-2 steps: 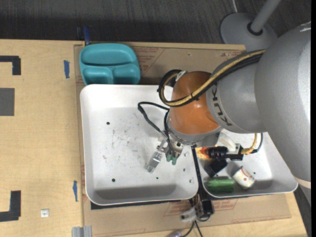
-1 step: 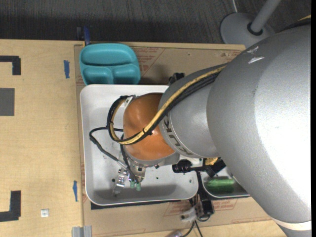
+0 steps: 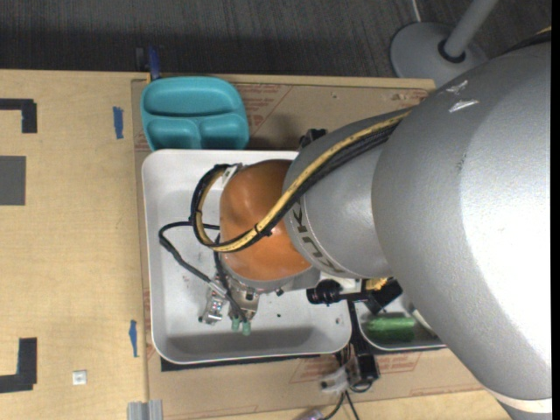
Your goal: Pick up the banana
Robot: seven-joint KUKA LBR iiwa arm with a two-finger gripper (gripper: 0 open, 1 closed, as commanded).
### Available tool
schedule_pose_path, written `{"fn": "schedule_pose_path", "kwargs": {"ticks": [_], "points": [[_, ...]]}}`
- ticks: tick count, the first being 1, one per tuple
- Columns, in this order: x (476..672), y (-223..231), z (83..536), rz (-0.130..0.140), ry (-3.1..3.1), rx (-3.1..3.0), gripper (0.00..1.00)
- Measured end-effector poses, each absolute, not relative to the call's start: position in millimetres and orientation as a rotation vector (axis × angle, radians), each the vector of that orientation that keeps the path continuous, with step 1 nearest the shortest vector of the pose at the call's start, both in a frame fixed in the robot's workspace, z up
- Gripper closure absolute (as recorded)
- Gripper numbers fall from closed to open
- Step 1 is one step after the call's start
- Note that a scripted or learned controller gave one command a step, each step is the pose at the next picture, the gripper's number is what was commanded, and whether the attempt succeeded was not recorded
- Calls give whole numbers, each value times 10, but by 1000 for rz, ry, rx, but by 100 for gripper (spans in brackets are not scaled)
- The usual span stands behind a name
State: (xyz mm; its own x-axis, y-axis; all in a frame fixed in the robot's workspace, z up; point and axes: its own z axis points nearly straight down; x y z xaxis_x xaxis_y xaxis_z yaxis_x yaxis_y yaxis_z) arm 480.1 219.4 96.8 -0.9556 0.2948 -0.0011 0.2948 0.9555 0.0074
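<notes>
We see 2 shallow white bins on a tan bench (image 3: 70, 261). The left bin (image 3: 175, 339) shows its pale floor and rounded rim along the left and lower sides. The right bin (image 3: 385, 344) shows just a corner, and a green object (image 3: 390, 325) lies in it near the rim. A teal tray (image 3: 194, 112) with 2 hollows sits just beyond the left bin's far edge. Black tape marks (image 3: 22, 116) and short blue tape strips (image 3: 118, 122) lie on the bench at left. A grey round stand base (image 3: 424, 51) rests on the dark floor beyond.
</notes>
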Motion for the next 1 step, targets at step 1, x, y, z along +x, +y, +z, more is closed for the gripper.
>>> {"fn": "schedule_pose_path", "kwargs": {"ticks": [1], "points": [[4807,2201,1068,16,3101,470,100]]}}
